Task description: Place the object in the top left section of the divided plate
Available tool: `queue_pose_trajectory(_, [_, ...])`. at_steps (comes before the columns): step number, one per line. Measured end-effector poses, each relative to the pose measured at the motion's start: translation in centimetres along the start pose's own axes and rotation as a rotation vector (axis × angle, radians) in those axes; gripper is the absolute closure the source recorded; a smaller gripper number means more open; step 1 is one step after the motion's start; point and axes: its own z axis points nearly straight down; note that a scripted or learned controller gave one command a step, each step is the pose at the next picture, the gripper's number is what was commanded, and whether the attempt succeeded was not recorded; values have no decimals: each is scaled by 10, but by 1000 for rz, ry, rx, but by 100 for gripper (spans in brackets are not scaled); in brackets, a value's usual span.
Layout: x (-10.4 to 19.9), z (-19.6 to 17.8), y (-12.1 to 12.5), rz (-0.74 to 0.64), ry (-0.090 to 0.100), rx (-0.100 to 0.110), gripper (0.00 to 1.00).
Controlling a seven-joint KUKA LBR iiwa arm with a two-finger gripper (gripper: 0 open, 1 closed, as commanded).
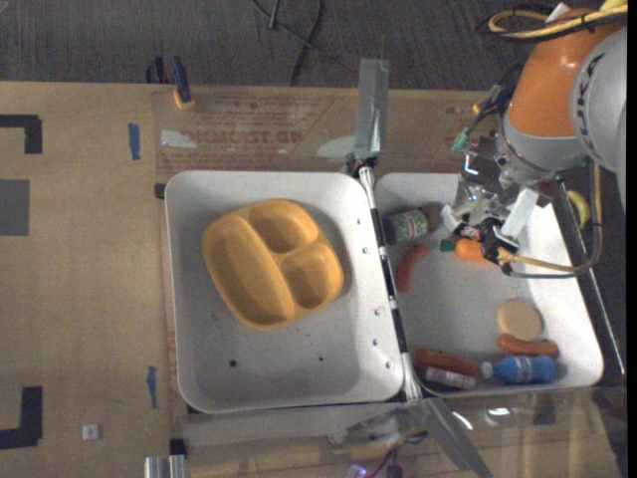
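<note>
- Gripper (483,229) hangs at 12 o'clock in the right bin (448,317); whether it is open or closed cannot be told.
- Carrot (470,251), likely the object, lies just below it.
- Grasping well means closing squarely across the carrot, clear of the green can (406,226) at its 9 o'clock.
- Divided plate (249,287) sits well apart, toward 9 o'clock.

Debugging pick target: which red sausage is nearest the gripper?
The sausage below the green can, at the bin's left wall; the other two lie by the blue bottle.
</note>
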Motion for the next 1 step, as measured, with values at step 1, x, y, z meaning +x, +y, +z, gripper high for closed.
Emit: queue_pose_trajectory(1, [-76, 50, -31, 99, 2, 1, 100])
